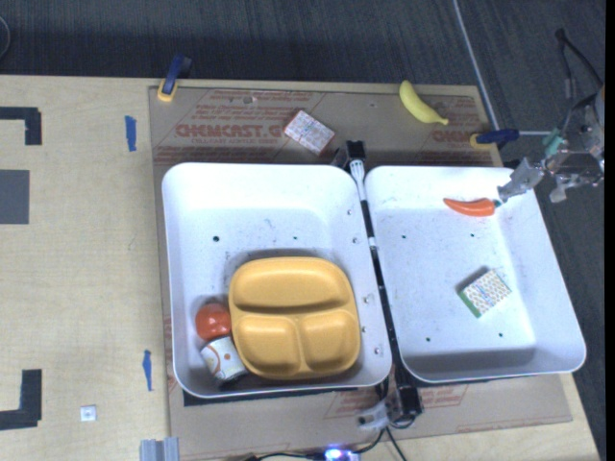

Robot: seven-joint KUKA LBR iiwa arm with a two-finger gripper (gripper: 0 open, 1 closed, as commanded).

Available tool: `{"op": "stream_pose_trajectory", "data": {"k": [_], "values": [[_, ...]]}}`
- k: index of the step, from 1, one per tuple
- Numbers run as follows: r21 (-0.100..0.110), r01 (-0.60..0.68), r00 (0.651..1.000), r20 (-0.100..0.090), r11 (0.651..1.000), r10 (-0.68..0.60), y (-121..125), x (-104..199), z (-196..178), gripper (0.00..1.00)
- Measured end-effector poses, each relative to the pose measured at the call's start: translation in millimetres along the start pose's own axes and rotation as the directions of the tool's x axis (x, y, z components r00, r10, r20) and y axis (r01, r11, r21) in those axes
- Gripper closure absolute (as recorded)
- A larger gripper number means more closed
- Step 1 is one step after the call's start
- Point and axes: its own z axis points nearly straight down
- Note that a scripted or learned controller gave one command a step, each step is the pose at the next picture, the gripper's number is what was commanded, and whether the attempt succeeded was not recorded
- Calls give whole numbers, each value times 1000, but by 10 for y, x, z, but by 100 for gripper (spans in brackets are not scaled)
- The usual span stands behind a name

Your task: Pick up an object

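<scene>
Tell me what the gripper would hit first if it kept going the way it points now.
Probably the orange-red pepper-shaped toy. The gripper points leftward at it over the right bin's far edge. Its height above the toy is unclear, so it might pass over.

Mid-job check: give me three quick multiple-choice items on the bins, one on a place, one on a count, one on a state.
1. Where does the yellow tray lie?
A. left bin
B. right bin
C. outside the bins

2. How many things lie in the right bin?
A. none
B. two
C. five

3. How does the banana lie?
A. in the left bin
B. under the tray
C. on the board beyond the bins

Answers: 1 A, it fills the left bin's near half. 2 B, the red pepper and the green sponge. 3 C, it rests past the far rims.
</scene>
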Motion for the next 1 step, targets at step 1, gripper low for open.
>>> {"op": "stream_pose_trajectory", "data": {"k": [1], "values": [[-19,6,1000,4,1000,-6,-603,7,1334,0]]}}
